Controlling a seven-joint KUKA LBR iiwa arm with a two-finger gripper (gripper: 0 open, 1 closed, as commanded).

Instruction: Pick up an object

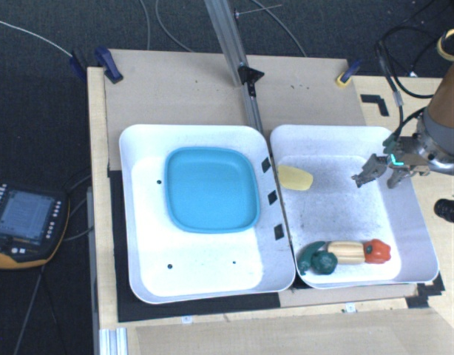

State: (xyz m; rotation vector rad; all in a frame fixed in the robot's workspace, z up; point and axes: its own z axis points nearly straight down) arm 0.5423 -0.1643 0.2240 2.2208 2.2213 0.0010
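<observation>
Jaws [376, 170] seen spread, nothing held; yellow piece [295, 177] lies just left & should be straddled squarely before closing.

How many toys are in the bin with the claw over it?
3, maybe more hidden: a yellow piece by the bin's left wall, and near the front wall a green toy beside a tan-and-red toy.

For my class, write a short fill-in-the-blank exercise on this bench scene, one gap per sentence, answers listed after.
1. The blue tray lies in the ____ bin.
2. The pale yellow object lies in the right bin near its ____ wall.
3. At the right bin's near edge, a green piece, a tan piece and a ____ piece lie in a row.
4. The gripper hangs over the ____ bin.

Answers: left; left; red; right
</observation>
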